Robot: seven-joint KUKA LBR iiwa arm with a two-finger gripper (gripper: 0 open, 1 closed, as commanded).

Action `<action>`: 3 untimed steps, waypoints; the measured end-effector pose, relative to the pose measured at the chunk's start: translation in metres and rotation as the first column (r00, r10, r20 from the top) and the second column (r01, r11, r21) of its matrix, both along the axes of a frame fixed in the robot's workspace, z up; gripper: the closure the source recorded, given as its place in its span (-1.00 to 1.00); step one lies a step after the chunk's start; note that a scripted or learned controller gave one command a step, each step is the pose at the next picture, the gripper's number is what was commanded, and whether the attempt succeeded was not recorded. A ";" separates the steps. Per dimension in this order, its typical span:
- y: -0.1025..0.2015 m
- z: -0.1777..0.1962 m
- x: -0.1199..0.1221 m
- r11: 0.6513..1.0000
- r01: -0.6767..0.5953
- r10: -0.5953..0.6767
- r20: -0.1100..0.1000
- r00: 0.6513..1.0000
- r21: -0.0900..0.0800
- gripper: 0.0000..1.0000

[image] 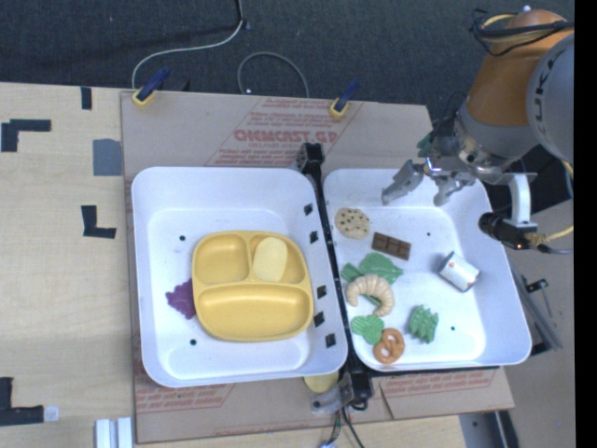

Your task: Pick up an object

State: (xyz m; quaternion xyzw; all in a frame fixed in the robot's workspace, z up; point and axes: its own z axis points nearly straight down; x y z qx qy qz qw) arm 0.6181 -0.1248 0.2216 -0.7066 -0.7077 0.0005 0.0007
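The gripper (424, 186) was held over the right bin's (494, 339) far rim; its fingers were spread wide, nothing between them.

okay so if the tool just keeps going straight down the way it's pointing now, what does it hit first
Most likely bare bin floor. The tool, fingers spread, hangs over the back of the right bin, and nothing lies directly beneath it. The cookie and chocolate bar sit off to the side. Height is hard to judge.
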 end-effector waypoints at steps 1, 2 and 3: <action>-0.010 -0.103 -0.025 1.000 0.002 -0.002 -0.009 1.000 0.001 -1.00; -0.020 -0.138 -0.018 1.000 0.000 0.000 0.000 1.000 -0.001 -1.00; -0.020 -0.124 -0.016 1.000 0.000 0.000 0.007 1.000 -0.004 1.00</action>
